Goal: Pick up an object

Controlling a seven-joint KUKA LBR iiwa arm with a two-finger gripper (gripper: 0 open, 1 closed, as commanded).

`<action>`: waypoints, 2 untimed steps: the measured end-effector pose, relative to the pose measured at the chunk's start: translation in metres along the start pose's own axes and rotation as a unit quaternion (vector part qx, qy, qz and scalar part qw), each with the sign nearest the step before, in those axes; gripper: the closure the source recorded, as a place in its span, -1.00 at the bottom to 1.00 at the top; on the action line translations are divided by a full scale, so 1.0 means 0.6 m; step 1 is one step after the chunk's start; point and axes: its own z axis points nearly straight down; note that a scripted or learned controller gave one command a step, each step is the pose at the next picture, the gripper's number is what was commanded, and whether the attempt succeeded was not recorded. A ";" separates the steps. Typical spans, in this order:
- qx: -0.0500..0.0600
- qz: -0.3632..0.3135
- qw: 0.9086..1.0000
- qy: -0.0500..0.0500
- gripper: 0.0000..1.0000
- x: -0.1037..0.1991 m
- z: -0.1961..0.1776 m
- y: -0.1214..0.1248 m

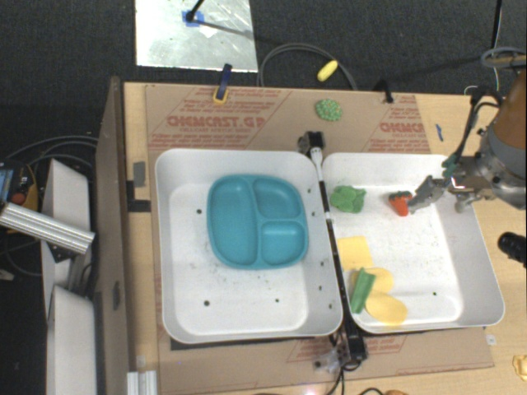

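The right bin (461, 290) holds several small toys: a red-orange piece (400, 205), a green leafy piece (347, 198), a flat yellow square (355, 251), a green pod (361, 290) and two yellow pieces (385, 308). My gripper (443, 197) hangs over the bin's upper right part, open, with nothing between its fingers. Its left finger (425, 193) points toward the red-orange piece and ends just to that piece's right.
The left bin (185, 303) holds a teal divided plate (257, 220). Behind the bins, a green knobbly ball (328, 109) lies on the cardboard, and a yellow item (328, 71) lies beyond the bench edge. A clamp (313, 145) sits where the bins meet.
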 end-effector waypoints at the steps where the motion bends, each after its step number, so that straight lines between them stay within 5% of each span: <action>1: 0.003 0.000 1.000 0.000 -1.00 -0.013 0.190 0.075; 2: 0.001 0.002 1.000 -0.001 -1.00 -0.089 0.334 0.132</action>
